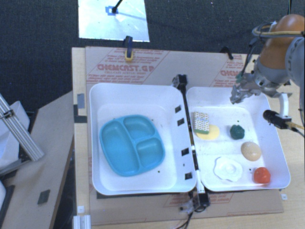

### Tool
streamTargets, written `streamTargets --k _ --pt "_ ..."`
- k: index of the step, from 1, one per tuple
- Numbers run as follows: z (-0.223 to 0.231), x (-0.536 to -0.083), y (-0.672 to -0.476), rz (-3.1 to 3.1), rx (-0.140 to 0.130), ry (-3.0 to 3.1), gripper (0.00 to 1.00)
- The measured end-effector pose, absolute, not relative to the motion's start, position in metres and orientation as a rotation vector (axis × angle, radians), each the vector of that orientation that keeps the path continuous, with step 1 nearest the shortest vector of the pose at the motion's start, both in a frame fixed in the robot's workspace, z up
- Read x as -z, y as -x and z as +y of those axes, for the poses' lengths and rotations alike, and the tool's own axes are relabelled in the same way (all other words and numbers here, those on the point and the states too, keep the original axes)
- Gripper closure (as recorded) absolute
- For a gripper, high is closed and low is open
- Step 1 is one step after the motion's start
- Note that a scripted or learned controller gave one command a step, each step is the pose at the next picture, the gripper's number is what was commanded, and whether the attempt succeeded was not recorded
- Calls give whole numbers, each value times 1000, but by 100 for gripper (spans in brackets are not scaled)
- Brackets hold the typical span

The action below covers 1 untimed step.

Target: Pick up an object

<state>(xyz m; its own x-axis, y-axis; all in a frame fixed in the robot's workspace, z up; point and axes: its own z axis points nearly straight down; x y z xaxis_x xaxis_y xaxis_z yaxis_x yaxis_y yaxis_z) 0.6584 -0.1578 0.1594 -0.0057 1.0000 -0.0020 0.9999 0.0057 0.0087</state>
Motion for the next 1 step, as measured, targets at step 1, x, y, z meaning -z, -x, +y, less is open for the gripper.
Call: streamTargets --k 1 --pt "-165 -211 -667 2224 -6 -2209 100"
